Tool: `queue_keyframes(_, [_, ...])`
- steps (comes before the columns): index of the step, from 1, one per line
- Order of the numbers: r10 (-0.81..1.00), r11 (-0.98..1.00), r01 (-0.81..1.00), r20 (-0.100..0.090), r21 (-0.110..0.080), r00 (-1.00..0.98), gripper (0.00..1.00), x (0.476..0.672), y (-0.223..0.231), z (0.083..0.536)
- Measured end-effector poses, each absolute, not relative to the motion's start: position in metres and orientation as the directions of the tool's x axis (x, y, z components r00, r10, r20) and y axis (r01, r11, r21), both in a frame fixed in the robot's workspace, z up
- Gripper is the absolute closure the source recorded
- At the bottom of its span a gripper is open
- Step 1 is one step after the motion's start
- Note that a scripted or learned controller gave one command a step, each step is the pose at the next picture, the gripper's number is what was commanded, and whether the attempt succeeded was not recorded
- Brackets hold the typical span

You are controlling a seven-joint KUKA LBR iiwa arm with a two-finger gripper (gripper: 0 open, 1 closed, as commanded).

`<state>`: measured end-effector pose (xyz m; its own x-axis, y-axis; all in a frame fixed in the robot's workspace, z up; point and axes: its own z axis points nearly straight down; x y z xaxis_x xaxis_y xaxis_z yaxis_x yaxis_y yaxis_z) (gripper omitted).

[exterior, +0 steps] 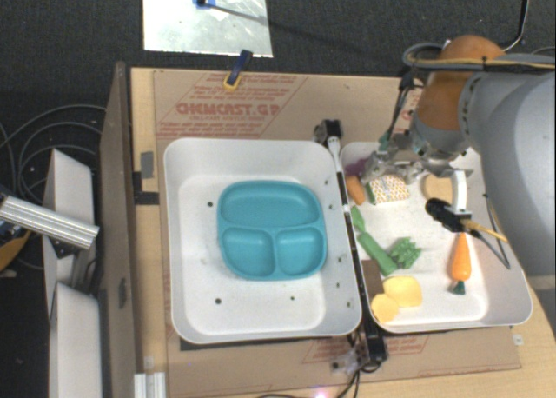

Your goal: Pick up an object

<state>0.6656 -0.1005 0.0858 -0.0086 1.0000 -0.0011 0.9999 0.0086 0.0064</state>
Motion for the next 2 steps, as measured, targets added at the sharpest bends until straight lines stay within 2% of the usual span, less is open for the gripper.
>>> queue_keyframes(1, [1.000,0.007,1.000,-0.002,0.006,-0.007,1.00,0.664,-0.103,0.096])
queue_keyframes(2, [1.000,0.010,1.000,0.003,0.007,-0.010,1.00,0.597,-0.035,0.190])
